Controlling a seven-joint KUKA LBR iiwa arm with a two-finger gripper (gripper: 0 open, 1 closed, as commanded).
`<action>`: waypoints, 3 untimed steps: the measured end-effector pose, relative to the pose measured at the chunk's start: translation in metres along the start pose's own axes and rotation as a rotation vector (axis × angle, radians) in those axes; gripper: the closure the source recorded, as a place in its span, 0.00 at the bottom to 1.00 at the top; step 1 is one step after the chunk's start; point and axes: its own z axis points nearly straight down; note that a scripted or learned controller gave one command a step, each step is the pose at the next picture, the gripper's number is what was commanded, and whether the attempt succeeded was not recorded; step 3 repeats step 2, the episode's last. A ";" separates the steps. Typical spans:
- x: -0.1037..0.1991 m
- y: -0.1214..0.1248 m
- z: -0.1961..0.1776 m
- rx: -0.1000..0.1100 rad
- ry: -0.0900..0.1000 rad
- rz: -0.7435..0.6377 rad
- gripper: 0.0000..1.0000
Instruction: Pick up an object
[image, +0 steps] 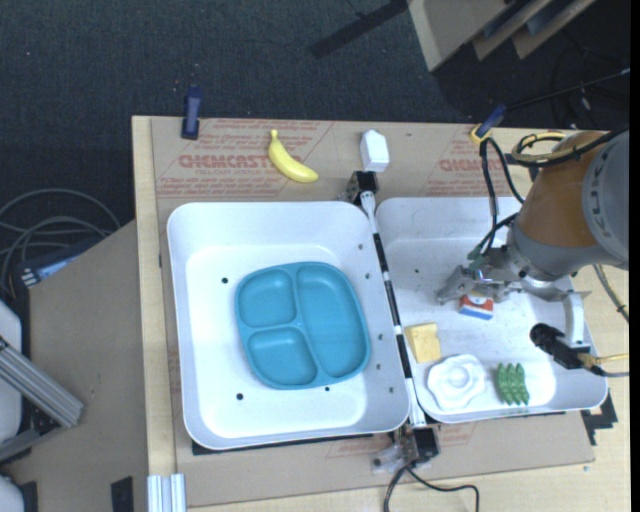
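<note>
The gripper sits low in the right bin, right of frame centre, directly above a small red-white-blue object, the likely pick target. Whether it is released or clenched cannot be determined. The yellow block, white piece and green piece lie apart toward lower right, leaving the approach unobstructed.

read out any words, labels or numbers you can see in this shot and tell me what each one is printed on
"CHEMCAST": red print on the brown board behind the left bin, beside the banana; the smaller lines under it are too blurred to read.
Red print on the board's right part: repeats the same pattern but too faint to read.
Small red, white and blue object under the gripper: any marking is too small to read.
</note>
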 end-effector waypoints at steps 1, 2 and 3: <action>0.000 0.001 -0.010 -0.003 0.000 0.001 1.00; 0.042 0.037 -0.082 -0.005 -0.001 -0.002 1.00; 0.042 0.037 -0.082 -0.005 -0.001 -0.002 1.00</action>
